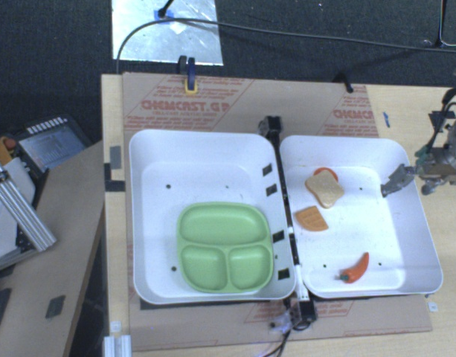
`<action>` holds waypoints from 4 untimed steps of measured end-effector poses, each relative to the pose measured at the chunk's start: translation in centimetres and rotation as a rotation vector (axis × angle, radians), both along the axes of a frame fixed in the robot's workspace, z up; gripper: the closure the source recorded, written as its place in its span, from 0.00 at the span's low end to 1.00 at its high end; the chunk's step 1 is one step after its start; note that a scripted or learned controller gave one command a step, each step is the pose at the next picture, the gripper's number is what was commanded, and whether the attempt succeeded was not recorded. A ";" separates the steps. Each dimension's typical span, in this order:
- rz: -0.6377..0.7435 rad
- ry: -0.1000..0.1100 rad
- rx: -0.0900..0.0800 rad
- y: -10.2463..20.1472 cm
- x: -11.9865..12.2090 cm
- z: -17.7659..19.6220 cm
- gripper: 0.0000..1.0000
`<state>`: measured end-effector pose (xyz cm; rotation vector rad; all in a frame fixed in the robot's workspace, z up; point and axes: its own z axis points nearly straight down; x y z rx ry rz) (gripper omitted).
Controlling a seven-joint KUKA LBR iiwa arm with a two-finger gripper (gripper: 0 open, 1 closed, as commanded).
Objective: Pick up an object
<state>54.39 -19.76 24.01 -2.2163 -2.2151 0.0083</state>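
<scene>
Objects counted: one bread slice (326, 190), one cracker (312, 219), one chili (355, 268).

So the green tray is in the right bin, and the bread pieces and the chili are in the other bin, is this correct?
Not quite. The green tray lies in the left bin, not the right, as the camera view shows. The rest needs only that swap: the bread pieces and the chili are in the other bin, the right bin.
</scene>
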 end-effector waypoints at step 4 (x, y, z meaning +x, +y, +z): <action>0.002 -0.008 -0.001 1.1 -0.2 -13.8 0.00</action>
